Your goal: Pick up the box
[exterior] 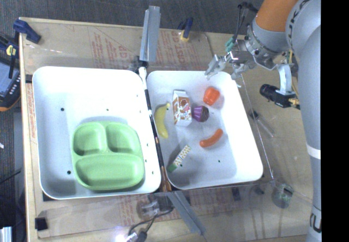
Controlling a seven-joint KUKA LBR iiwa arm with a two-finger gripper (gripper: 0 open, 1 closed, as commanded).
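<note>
- The gripper (222,64) is hanging over the far right corner of the right bin (248,143), and its fingers (214,66) are standing spread apart with nothing between them.
- The box (181,108), a small carton with a white top and a printed side, is lying in the right bin, nearer the camera than the fingers and to their left, well apart from them.
- A purple toy (200,113) is touching the right side of the box, and a yellow banana (162,120) is lying just beside its left side, against the wall between the two bins.
- An orange toy (211,95) is sitting between the fingers and the box, so I think a straight low path is risking a bump; going over it high and then coming down looks safer.
- To do this step well, in my judgement the fingers should be coming down over the middle of the box and closing across its narrow width, turned so that they are not catching the purple toy or the banana.
- An orange sausage (211,138) and a small printed stick (180,157) are lying further toward the camera, away from the path.
- The left bin (49,99) is carrying a green tray (107,155) and is not part of this step.
- The worktop (98,39) around the bins is brown board.
</note>
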